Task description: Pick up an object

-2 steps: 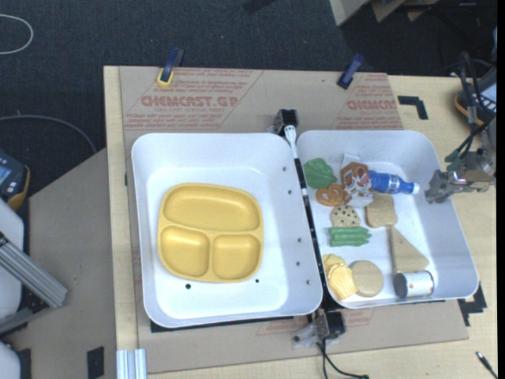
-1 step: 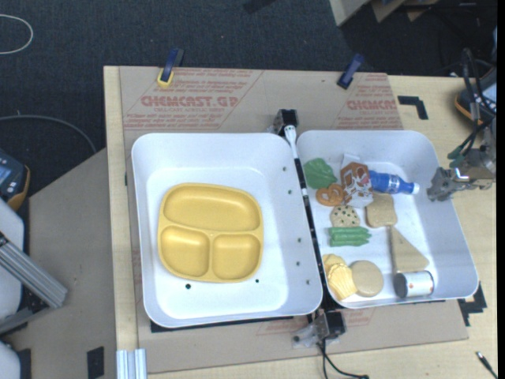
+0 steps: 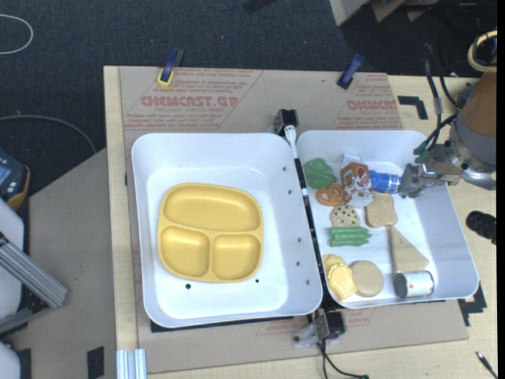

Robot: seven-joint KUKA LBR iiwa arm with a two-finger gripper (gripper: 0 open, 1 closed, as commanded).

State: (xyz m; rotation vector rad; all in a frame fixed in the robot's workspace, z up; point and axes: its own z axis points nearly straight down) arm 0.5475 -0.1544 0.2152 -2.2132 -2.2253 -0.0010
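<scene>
The grey two-finger gripper (image 3: 412, 185) hangs low over the right shallow white bin (image 3: 442, 144), its tip just beside a small blue-and-white bottle (image 3: 383, 182); whether it is clenched or released cannot be told from this slant. That bin also holds a green leafy toy (image 3: 319, 171), a brown pretzel (image 3: 331, 195), a tan bread slice (image 3: 381, 211) and a silver can (image 3: 414, 283). The left white bin (image 3: 150, 172) bears a yellow 3-compartment plastic tray (image 3: 211, 231).
</scene>
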